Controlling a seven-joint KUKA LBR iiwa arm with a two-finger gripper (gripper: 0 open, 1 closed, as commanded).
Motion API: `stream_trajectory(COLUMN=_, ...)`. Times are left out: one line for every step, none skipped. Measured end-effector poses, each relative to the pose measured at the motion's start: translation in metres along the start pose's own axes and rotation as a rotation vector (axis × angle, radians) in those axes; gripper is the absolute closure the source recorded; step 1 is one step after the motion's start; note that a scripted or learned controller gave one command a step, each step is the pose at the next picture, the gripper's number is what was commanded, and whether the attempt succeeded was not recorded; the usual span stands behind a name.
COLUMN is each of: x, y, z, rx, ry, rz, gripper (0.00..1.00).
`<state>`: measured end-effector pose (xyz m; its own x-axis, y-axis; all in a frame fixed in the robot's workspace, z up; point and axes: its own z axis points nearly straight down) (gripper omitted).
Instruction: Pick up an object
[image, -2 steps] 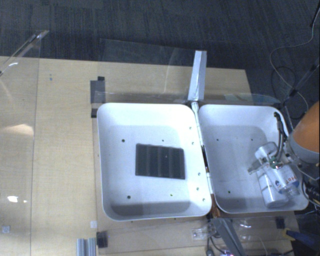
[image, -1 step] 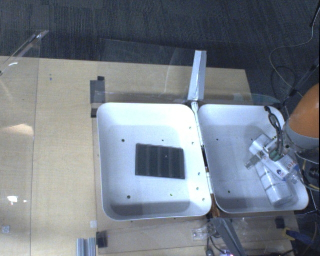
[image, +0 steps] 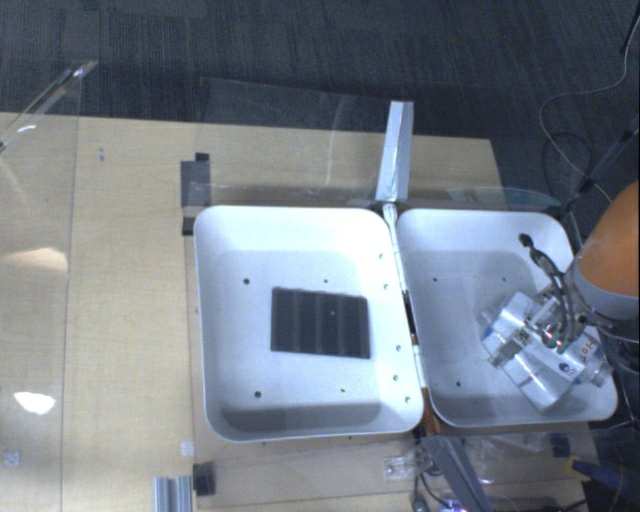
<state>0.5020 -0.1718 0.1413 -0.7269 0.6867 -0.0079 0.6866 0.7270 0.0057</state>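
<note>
down in the right bin (image: 450, 300) the claw (image: 530, 345) hovers, open or closed i can't tell, while the dark ribbed mat (image: 320, 322) lies flat mid left bin (image: 240, 250), well apart, so closing here likely grabs nothing.

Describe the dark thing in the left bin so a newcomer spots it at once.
Of the two white bins, take the left bin. On its floor, near the middle, lies a flat dark ribbed mat. It is rectangular with lengthwise grooves, the one dark thing against that white floor.
</note>
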Motion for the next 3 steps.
stream_trajectory(x=-0.063, y=0.051, z=0.036, rx=-0.016, ry=-0.028, rz=-0.140, gripper=0.00)
stream_trajectory(x=-0.129, y=0.080, z=0.051, rx=0.004, ry=0.004, rz=-0.146, gripper=0.00)
stream_trajectory(x=-0.121, y=0.096, z=0.055, rx=0.019, ry=0.018, rz=-0.373, gripper=0.00)
